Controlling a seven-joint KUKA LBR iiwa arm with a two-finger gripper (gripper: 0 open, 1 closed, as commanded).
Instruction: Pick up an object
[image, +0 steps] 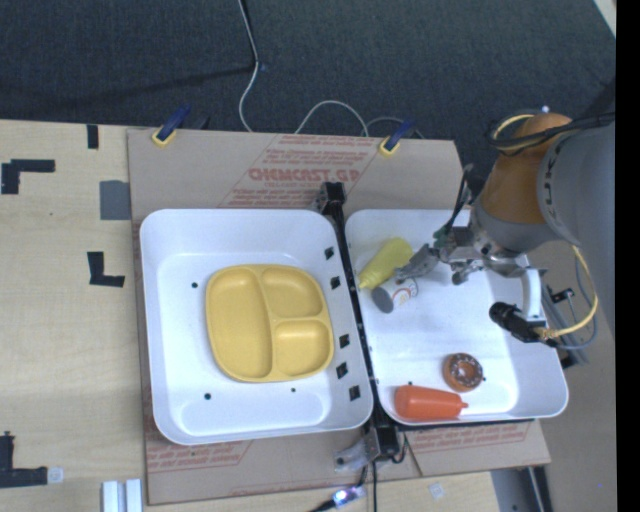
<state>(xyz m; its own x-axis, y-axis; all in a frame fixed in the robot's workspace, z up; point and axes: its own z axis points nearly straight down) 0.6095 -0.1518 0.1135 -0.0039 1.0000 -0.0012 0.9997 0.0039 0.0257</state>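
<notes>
Gleaming yellow divided plate (270, 322), ringed brown donut (463, 371), smooth orange carrot (429, 402)

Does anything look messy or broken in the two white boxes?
Nothing looks broken or spilled. The yellow divided plate sits slightly crooked in the left bin. In the right bin, the yellow bottle, donut and orange carrot lie loosely scattered.

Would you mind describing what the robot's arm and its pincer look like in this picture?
The arm is a bulky, rounded grey body with a glossy orange band above the wrist. Yellow cables loop by the band and along its lower right side, beside a black fitting. The pincer is a small assembly of grey and silver metal, far slimmer than the arm. I can make out no markings.
</notes>
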